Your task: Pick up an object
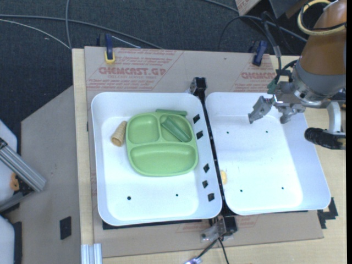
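Green plastic plate in left bin, pincer apart over right bin, nothing held.
Nearest the lower frame, a small yellowish bit (pixel 223 176) sat at the right bin's (pixel 275 199) left wall, too small to identify. Left of centre, the divided green plate (pixel 162 158) lay flat in the left bin (pixel 154 205); likely light, stiff, smooth and a bit slippery, so the raised rim looked the best place to pinch. A green stick-shaped piece (pixel 177 127) rested in its upper-right compartment, another green piece (pixel 171 113) beside the plate's top edge. A tan cone (pixel 119 133) lay just beside the plate's left edge, light, probably rigid, graspable across its body. At upper right, the gripper (pixel 273 111) hung with fingers spread, empty, well apart from all these, across the divider.
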